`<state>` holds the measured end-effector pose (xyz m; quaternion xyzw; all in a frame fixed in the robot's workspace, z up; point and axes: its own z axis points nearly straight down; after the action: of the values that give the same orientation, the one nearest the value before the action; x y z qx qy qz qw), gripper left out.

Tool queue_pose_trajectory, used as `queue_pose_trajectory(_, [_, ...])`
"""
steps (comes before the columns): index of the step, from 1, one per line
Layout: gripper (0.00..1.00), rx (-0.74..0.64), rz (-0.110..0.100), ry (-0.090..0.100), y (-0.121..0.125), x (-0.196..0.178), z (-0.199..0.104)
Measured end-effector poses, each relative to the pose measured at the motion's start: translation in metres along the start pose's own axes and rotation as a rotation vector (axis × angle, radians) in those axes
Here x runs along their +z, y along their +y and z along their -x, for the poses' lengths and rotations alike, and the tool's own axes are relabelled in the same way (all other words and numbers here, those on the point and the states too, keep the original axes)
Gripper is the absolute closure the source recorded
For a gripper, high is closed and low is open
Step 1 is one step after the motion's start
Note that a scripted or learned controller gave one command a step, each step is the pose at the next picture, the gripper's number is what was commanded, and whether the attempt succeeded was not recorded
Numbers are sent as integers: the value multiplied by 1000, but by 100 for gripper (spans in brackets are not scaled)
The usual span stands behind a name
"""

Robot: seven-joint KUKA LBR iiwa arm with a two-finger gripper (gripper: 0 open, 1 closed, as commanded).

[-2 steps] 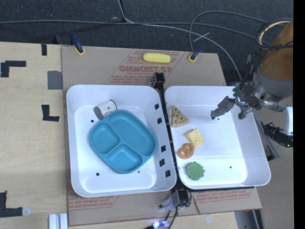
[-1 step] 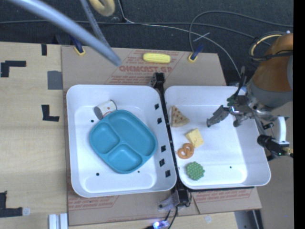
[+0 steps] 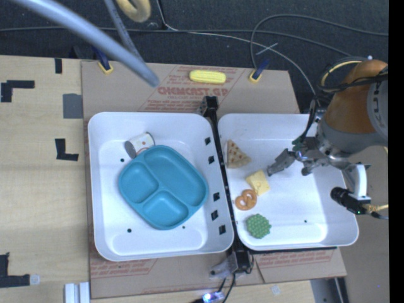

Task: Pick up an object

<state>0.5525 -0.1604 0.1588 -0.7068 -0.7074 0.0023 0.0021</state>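
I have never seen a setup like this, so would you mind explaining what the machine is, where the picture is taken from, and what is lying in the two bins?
One camera fixed above the bench looks down at a slant. The grey arm with an orange band is a robot arm reaching in from the picture's right; its gripper hangs low over the right bin, beside a yellow cheese-like block. I see nothing between its fingers, so it holds nothing. That bin also contains a waffle-like wedge, a small pretzel and a green bumpy piece, all apparently toy food. The left bin holds a blue divided plate and a small cup lying on its side. A yellow corn cob lies on the cardboard behind the bins.
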Motion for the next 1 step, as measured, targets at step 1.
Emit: queue_pose_trajectory(1, [0, 0, 0, 0, -2, 44, 2])
